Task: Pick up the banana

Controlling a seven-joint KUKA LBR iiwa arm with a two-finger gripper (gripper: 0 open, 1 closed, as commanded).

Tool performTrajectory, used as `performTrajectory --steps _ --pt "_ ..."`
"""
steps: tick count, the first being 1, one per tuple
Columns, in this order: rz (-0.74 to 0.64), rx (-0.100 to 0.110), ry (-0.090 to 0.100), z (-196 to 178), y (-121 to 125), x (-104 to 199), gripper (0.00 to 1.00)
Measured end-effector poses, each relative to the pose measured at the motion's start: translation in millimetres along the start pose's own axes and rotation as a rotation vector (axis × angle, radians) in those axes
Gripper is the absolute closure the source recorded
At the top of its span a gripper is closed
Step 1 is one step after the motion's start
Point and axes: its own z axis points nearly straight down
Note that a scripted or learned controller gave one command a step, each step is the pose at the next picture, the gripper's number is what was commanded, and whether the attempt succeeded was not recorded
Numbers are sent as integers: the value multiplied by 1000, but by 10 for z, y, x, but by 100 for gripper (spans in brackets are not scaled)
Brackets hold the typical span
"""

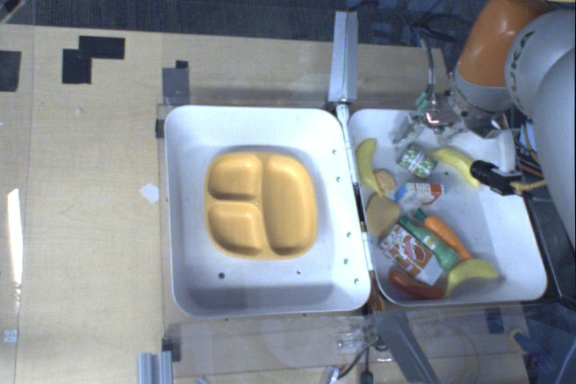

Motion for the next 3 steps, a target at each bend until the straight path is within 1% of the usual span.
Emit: performTrajectory --steps 1,2,3 --pt "121 0 1 288 25 279 0" --pt "85 -1 -1 -188 -121 -514 0" --pt "94 0 1 289 -270 -713 0"
